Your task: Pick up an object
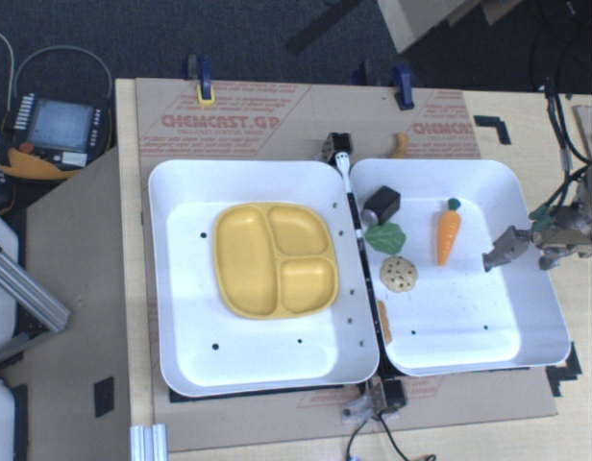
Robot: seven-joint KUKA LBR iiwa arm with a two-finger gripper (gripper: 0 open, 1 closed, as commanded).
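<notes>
Approach step: end effector (pixel 498 253) at the right edge of the right bin (pixel 527 339), nothing grasped.

The end effector holds and touches nothing; how far it is open cannot be told at this size. Candidate objects lie in the right bin's left half: carrot (pixel 448 235), cookie (pixel 399 275), green leaf (pixel 385 236), black block (pixel 381 203). Judged next move: travel left, align above the nearest object, the carrot, then descend.

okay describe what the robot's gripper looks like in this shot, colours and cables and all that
The dark grey metal two-finger gripper has angular, wedge-like tips. Behind it sits a grey block with small teal-green parts, and thin dark cables loop upward from it along the right white bin's edge.
</notes>
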